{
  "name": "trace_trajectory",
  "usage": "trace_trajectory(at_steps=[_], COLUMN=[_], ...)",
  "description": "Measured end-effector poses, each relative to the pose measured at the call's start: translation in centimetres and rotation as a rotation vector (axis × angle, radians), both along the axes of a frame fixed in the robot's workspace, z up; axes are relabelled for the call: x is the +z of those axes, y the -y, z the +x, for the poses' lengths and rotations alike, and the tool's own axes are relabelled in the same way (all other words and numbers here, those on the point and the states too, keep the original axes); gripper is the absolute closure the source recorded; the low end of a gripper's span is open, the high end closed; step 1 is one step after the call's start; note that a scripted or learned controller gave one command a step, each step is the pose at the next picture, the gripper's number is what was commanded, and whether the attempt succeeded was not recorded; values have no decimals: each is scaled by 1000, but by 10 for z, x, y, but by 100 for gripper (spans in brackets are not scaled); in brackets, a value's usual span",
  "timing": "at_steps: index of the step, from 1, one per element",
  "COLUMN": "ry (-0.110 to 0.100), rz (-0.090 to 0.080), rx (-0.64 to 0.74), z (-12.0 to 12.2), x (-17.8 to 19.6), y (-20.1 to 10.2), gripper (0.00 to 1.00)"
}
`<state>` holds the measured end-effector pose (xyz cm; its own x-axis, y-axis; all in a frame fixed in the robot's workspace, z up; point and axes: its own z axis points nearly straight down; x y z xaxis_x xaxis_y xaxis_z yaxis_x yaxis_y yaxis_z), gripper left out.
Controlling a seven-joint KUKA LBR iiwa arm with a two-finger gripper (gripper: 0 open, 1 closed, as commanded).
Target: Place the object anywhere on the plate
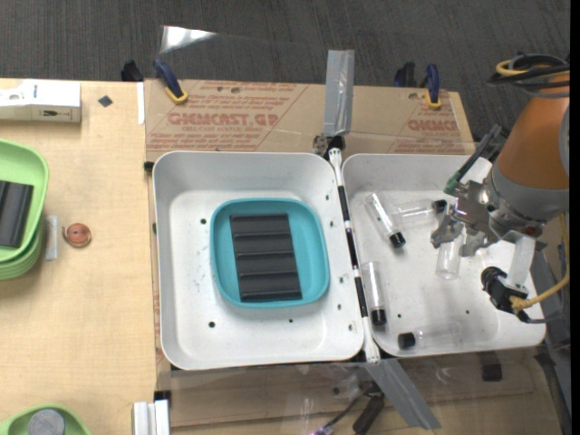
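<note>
Camera view: The gripper (456, 231) hung low over the right bin (471, 326), directly above a clear vial (447, 262), well apart from the teal plate (221, 243) in the left bin (181, 333). You could not tell whether the gripper was open or closed, nor whether it had hold of anything.

That vial was, by its position, the likely object of the task. It lay on the bin floor just below the gripper. Its long axis seemed to run up and down the picture, and which end bore the cap was too blurred to read.

The risks you faced:
- A smooth, round, transparent tube could roll or squirt out of a pinch made off its centre.
- A black-capped vial (383, 220) lay slanted nearby, and another (372, 291) lay along the bin's left wall. A sweep toward the plate could have knocked either one.
- The plate already carried a black ridged block (265, 256). A vial dropped on those ridges could have rolled over the rim.
</note>
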<state>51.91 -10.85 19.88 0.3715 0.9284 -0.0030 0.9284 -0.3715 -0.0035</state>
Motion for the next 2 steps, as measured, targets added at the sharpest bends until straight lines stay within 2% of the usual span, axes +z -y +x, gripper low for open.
trace_trajectory(at_steps=[1, 2], ry=[0, 1], rz=[0, 0], rx=[0, -70], z=[0, -14], x=[0, -6], y=[0, 106], gripper=[0, 0])
